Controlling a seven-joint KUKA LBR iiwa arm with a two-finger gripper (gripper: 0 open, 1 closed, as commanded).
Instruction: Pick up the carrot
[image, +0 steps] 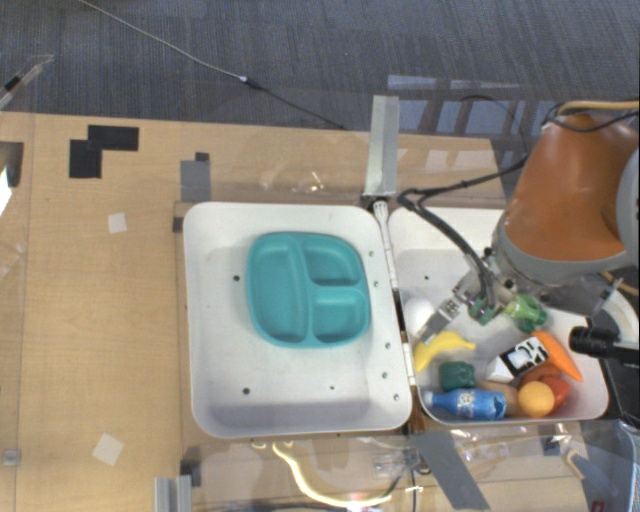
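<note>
The carrot (558, 356) is orange with a green leafy top (525, 312). It lies at a slant in the right bin (425, 265), near that bin's right side. My gripper (468, 303) hangs over the middle of the right bin, just left of the carrot's green top and above a yellow toy. The orange band of the arm (570, 190) hides the bin's far right part. Nothing visibly hangs from the gripper.
A yellow banana-like toy (445, 348), a dark green piece (458, 375), a blue bottle (468, 403), an orange ball (537, 398) and a black-and-white block (527, 355) crowd the right bin's front. The left bin (215, 330) holds a teal divided plate (305, 288).
</note>
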